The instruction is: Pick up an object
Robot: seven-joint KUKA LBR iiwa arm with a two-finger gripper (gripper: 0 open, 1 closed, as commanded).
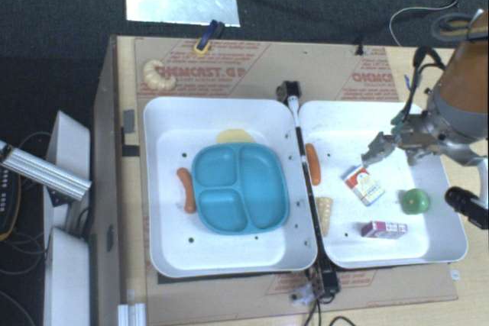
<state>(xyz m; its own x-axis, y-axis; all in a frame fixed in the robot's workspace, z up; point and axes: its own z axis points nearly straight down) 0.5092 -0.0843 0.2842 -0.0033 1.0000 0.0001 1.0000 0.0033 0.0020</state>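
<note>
My gripper [396,153] hangs over the right bin [451,244], near its upper right part, with its fingers spread open and nothing between them. Just below its left fingertip [374,151] lies a small red and white carton [364,185]. A green ball [416,201] sits to the carton's right, below the gripper. A maroon box [383,229] lies near the bin's front. An orange sausage [312,163] and a pale cone [325,214] lie along the bin's left wall.
The left bin [164,126] holds a blue divided plate [241,187], another sausage [187,189] and a yellow piece [234,137] half hidden behind the plate. A black divider clamp [290,93] sits between the bins. A beige toy [158,73] lies on the bench behind.
</note>
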